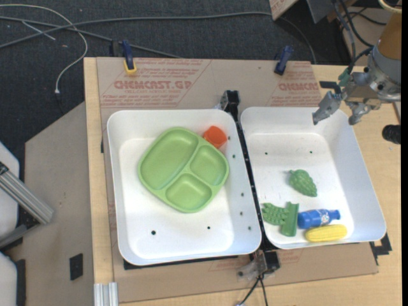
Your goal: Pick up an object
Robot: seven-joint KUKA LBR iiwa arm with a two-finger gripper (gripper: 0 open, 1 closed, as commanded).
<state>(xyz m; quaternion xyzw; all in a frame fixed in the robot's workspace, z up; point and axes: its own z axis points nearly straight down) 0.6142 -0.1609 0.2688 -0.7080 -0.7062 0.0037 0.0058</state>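
My gripper (339, 111) hangs open over the far right corner of the right bin (357, 152), nothing between its fingers. Well below it in that bin lie a green bumpy toy (303, 182), a green flat toy (282, 216), a blue bottle (318, 218) and a yellow corn-like piece (326, 233), the last three clustered at the near edge. The left bin (121, 190) bears a green divided plate (183, 169), with a small orange object (215, 135) at its far right rim.
A cardboard sheet (159, 81) lies under both bins, clamped at the back by blue clips (129, 60). Cables (51, 30) trail over the dark floor at the far left. Bare white floor spans the middle of the right bin.
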